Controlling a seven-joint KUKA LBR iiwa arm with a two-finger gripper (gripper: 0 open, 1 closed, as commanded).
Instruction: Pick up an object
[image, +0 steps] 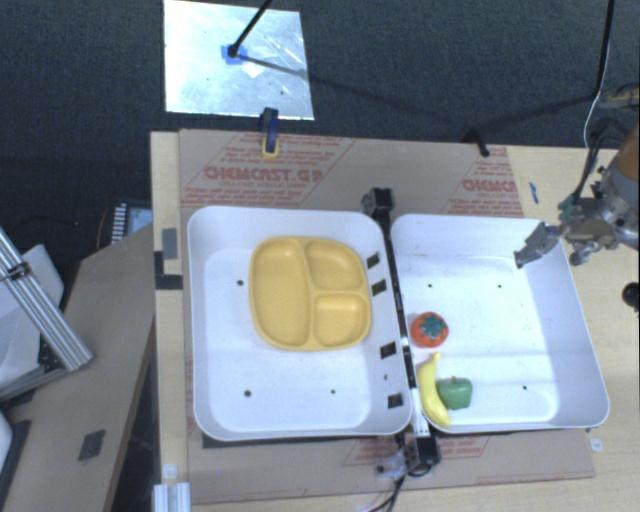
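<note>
Your end effector (545, 245) hangs over the right bin's (560, 390) far right edge; you cannot tell its grip. Its arm is cut off. Tomato (430, 329), banana (432, 392) and green pepper (456, 392) lie apart, near the divider.

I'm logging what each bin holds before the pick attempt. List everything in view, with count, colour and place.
bins: two, white, side by side on the bench
divided plate: one, yellow, three compartments, in the left bin
tomato: one, red with green top, right bin near its left wall
banana: one, yellow, right bin's lower left corner
green fruit: one, green, touching the banana's right side
cardboard sheet: one, brown with red print, under the bins
foil sheet: one, silvery, on the dark floor behind the bench
gripper: one, grey, above the right bin's upper right edge
</note>
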